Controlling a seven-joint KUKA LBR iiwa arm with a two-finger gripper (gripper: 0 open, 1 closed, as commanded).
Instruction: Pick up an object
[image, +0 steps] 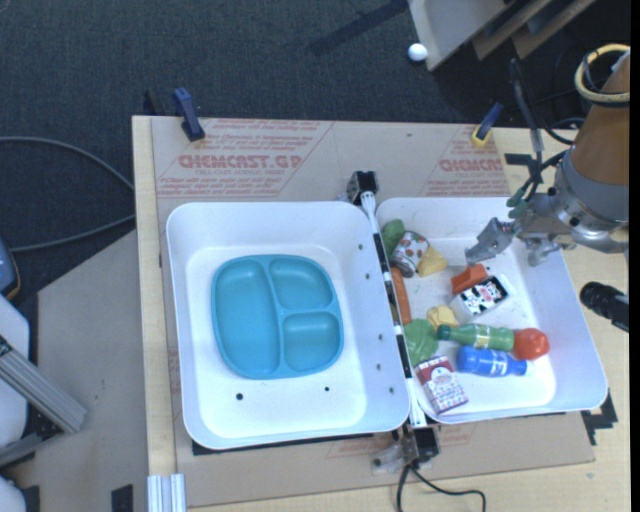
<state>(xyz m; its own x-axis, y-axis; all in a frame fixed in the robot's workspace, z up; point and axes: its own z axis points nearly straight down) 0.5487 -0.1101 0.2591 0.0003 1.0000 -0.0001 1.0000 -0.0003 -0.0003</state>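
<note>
The right bin (570, 330) holds a heap of small objects. Among them are a green bottle (482, 336) with an orange end (531, 344), a blue bottle (490, 362), a red-and-white carton (441, 385), a white box with black spots (481, 297), an orange block (468, 277), a yellow piece (432, 263) and an orange stick (400, 296). My gripper (514, 243) hangs over the back of this bin, just above and right of the orange block. Its two grey fingers stand apart with nothing between them.
The left bin (190, 250) carries a blue divided plate (278, 315). A green item (392, 232) and a round patterned item (408, 247) lie by the divider between the bins. Clamps (187, 112) sit on the bench's back edge.
</note>
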